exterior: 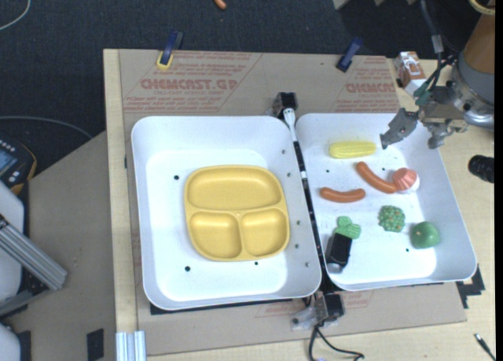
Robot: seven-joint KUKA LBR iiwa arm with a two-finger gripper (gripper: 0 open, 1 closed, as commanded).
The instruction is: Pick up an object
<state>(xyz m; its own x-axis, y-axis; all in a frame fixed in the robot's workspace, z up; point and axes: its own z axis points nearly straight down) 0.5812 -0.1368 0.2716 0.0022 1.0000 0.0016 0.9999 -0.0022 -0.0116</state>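
Camera view from above: we see the two-finger gripper [415, 133] hovering over the far right corner of the right white bin [452, 194], its fingers spread apart and holding nothing. The nearest object, a yellow plastic corn cob [352, 149], lies just to the gripper's left, its long axis running left to right. Close by lie two orange-red toy sausages [376, 178] and [342, 193], a pink shrimp-like piece [405, 180] and green toy vegetables [391, 218]. A yellow divided plate [236, 211] sits in the left white bin [157, 194], well apart.

Open jaws of the gripper [414, 133] hover above the right bin [452, 202].
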